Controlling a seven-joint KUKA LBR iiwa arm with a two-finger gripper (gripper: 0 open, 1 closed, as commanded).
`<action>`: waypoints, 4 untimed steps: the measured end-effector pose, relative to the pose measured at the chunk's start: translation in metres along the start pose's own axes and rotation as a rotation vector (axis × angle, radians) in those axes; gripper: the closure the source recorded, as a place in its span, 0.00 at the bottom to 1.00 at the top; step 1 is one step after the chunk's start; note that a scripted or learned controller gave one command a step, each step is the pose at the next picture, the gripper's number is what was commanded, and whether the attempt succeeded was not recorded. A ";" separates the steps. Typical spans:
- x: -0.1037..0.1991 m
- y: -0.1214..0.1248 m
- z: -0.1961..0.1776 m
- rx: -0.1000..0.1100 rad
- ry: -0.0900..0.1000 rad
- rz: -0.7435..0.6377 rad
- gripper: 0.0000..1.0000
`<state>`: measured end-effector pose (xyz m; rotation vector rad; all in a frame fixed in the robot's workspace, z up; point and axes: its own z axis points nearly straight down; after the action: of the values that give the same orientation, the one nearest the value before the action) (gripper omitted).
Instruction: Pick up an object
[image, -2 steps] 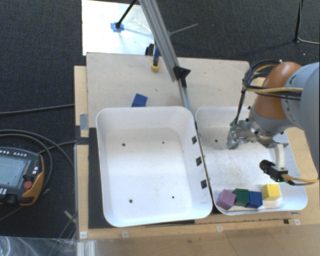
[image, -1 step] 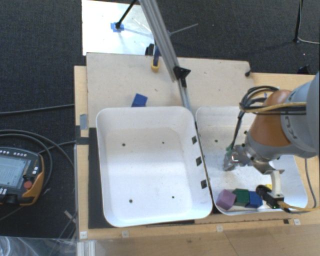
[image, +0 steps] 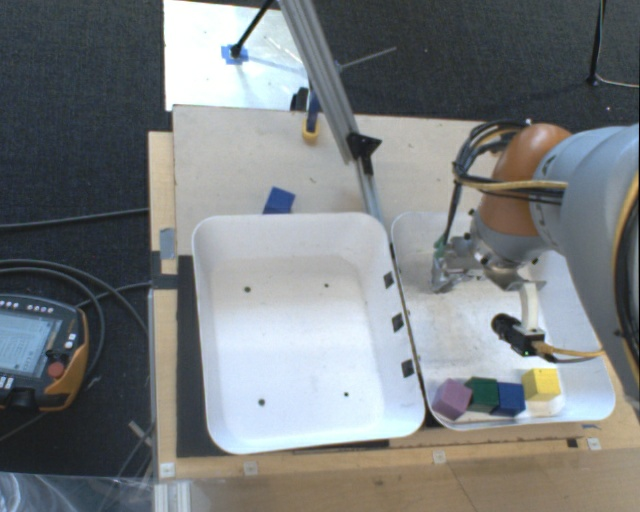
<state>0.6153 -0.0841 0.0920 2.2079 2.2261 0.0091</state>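
Note:
Four blocks lie in a row along the near edge of the right bin (image: 420, 330): a purple block (image: 452, 397), a green block (image: 484, 391), a blue block (image: 509, 399) and a yellow block (image: 542, 385). My gripper (image: 444, 276) hangs over the far left part of the same bin, well behind the blocks, pointing down. Nothing shows between its fingers. The grey arm with its orange band (image: 525, 160) reaches in from the right and covers the bin's right side.
The left bin (image: 300, 330) sits beside the right one. A blue block (image: 279, 201) lies on the bench behind the left bin. A slanted metal pole (image: 335, 95) crosses above the bins' shared edge. A teach pendant (image: 35, 345) rests at the far left.

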 end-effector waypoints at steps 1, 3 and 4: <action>-0.001 0.010 0.001 0.003 0.000 0.002 1.00; 0.016 0.007 -0.104 -0.001 0.000 0.002 1.00; 0.018 0.002 -0.099 0.008 0.000 0.004 1.00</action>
<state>0.6163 -0.0661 0.1905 2.2155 2.2259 0.0007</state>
